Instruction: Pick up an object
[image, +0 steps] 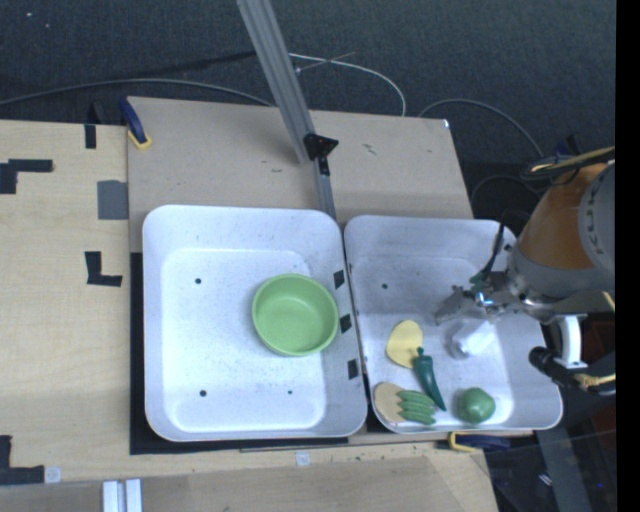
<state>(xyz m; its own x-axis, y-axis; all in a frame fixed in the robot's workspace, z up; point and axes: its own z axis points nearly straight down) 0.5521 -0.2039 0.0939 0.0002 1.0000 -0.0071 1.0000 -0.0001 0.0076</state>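
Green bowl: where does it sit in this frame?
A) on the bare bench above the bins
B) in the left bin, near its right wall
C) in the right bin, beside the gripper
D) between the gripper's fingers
B: the green bowl rests on the floor of the left bin, close to its right wall, far from the gripper over the right bin.
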